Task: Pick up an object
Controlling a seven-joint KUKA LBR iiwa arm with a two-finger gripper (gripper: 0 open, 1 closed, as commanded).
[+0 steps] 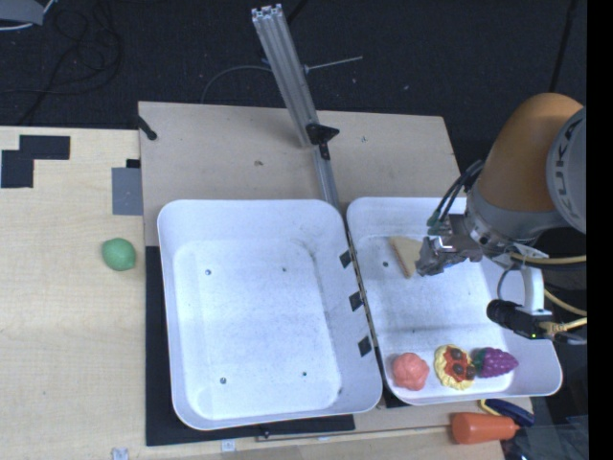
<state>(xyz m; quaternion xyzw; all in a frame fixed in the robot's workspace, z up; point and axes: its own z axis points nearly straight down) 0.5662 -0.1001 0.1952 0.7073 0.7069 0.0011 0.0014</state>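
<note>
One tan wedge [403, 254] touching gripper [428, 261]

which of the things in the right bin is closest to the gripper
The tan wedge, lying right beside the gripper. The pink ball, yellow toy and purple grapes sit along the bin's near edge.

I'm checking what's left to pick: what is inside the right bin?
In the right bin: a tan block at the gripper, plus a pink ball, yellow toy and purple grapes. The arm hides the bin's far right part.
</note>
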